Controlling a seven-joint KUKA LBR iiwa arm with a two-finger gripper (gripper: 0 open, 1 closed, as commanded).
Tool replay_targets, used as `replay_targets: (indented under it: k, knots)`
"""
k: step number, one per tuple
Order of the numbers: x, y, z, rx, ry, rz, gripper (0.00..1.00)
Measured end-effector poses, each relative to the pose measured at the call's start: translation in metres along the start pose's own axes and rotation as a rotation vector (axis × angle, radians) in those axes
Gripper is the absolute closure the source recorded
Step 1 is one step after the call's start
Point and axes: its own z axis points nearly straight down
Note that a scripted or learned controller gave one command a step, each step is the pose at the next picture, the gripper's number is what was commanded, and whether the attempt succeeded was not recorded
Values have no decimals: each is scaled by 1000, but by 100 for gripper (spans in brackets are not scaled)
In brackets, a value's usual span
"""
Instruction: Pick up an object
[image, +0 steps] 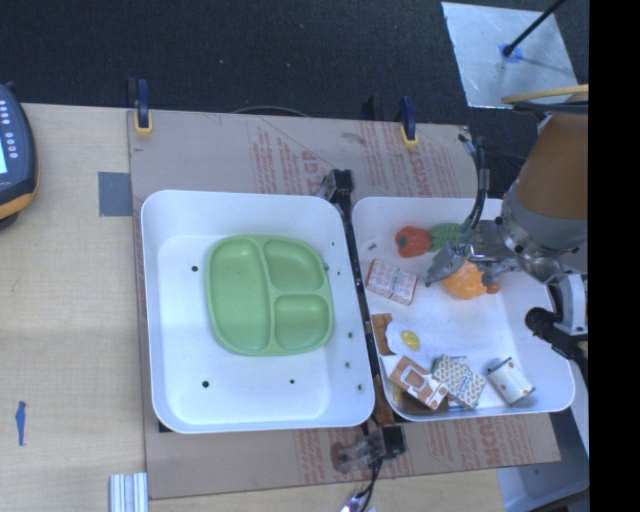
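My gripper (447, 264) hangs over the back part of the right bin (545, 405), reaching in from the right. It is right beside an orange rounded object (466, 284), at that object's upper left edge. A red tomato-like toy (411, 240) with a green leafy piece (449, 234) lies just to the gripper's left. A pink and white packet (391, 282) lies near the bin's left wall. Near the front of the bin are a brown box (414, 381), a patterned packet (457, 378) and a small white cup (510, 380).
The left bin (170, 380) holds a green divided plate (268, 294). A small yellow and white piece (408, 340) and a brown item (381, 335) lie by the divider between the bins. A handheld control pendant (14, 150) rests at the bench's far left.
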Motion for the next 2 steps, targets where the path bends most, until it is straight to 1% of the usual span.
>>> replay_targets:
  k: [1,2]
  knots:
    - [-3,91,70,-5,-3,-5,0]
    - [1,108,108,-3,-2,-3,0]
